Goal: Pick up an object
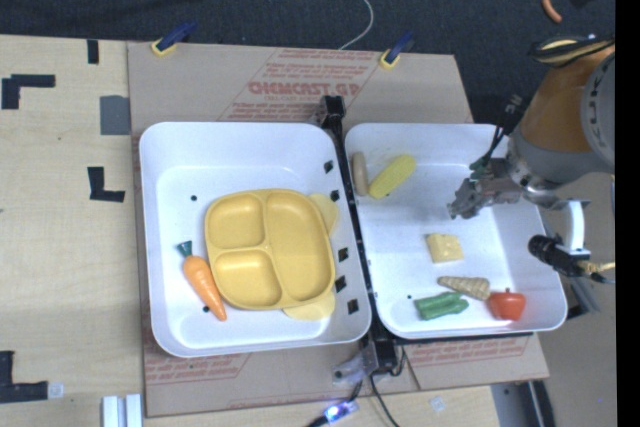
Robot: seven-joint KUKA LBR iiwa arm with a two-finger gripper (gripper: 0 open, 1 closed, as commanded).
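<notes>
Gripper (468, 202) hangs over right bin (400, 315) near its right edge, finger state cannot be told, nothing seen held; nearest object, cheese wedge (444, 246), lies mid-bin, so an off-centre descent risks nudging it aside.

Even overhead light, soft shadows, slightly soft focus, mild grain.

Two bins side by side on the bench.
Left bin (160, 155): divided plate (268, 247) at centre, carrot (203, 284) just left of it. Right bin (440, 137): corn cob (391, 175) far left; cheese wedge (444, 247) mid; cone (466, 286), bean pod (440, 306), tomato (507, 305) along near edge; gripper (467, 200) over the middle.
</notes>
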